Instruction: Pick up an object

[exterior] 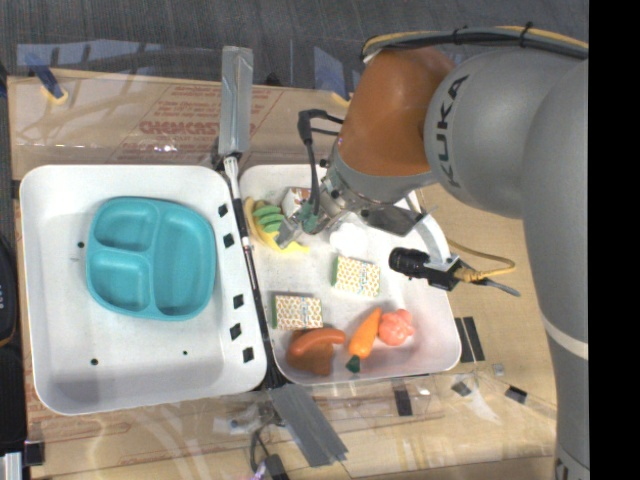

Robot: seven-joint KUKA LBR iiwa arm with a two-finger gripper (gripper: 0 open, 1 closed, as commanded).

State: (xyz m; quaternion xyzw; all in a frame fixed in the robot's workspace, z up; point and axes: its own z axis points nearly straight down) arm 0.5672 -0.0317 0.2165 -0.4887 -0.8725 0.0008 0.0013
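Observation:
The right bin [432, 313] holds several toy foods. A yellow and green piece [264, 222] lies at its upper left. My gripper [303, 222] hangs low in that corner, just right of the yellow and green piece and close to touching it. A white lump [352, 239] sits beside the gripper on the right. Two patterned squares [357, 276] [297, 311] lie in the middle. Along the bin's front lie a brown sausage-like piece [314, 349], an orange carrot [363, 335] and a pink piece [397, 328]. The wrist hides the bin's back part.
The left bin [55, 228] holds a teal divided plate [150, 258]. A grey divider strip [236, 98] runs between the bins at the back. A black cylinder with a cable [422, 264] juts from the arm over the right bin's right side.

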